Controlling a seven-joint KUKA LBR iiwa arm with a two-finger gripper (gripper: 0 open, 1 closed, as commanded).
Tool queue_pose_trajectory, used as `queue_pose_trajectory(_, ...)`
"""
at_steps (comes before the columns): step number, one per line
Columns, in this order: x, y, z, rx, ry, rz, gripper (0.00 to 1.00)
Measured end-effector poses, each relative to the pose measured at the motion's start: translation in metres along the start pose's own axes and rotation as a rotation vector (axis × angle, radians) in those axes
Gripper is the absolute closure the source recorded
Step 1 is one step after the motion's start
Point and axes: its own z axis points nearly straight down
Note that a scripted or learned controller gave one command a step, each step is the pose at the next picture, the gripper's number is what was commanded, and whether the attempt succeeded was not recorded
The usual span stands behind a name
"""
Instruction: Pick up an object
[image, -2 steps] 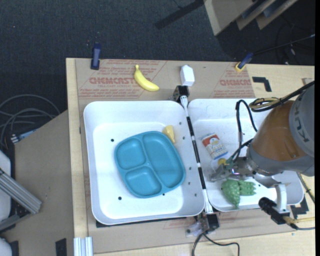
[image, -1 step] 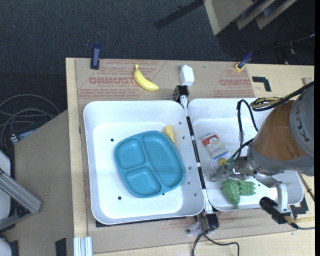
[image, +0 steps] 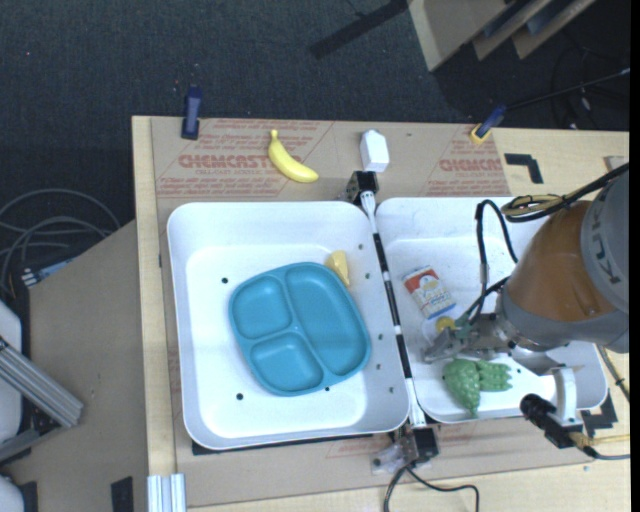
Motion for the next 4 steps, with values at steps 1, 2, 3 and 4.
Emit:
queue_pose_trajectory(1, -0.0011, 0.0003, -0.0027, -0.001, -0.001, 0.000, 0.00)
queue_pose_trajectory(2, 0.0002, -0.0002, 0.0001, 0.001, 0.000, 0.001, 0.00)
queue_pose_trajectory(3, -0.0026, 0.0000, 0.0000, 0.000, 0.000, 0.000, 0.00)
queue_pose_trajectory(4, 0.0046, 0.0001, 0.0000, 0.001, 0.001, -0.001, 0.00)
